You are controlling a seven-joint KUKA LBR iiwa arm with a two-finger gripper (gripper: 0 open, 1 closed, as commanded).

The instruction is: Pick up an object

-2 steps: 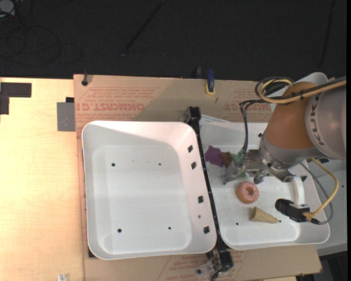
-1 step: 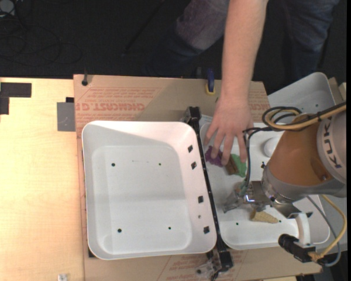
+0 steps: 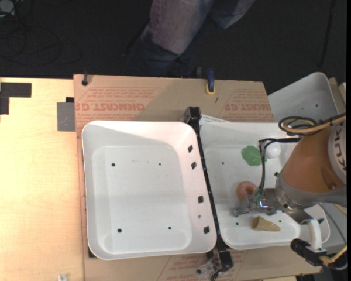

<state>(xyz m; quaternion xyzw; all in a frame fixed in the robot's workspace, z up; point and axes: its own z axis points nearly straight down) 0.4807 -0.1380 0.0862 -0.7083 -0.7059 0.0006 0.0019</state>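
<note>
The right bin holds a green round piece, a pinkish-red object and a tan wedge. A white ball-like thing lies just right of the green piece. My gripper is low in the right bin, just below the pinkish-red object and up-left of the tan wedge. Its grey fingers point left; I cannot make out anything between them. The orange wrist band covers the bin's right part.
The left bin sits beside the right one, with a black clip strip along the shared wall. A brown cardboard sheet lies under both bins. A person stands beyond the bench's far edge.
</note>
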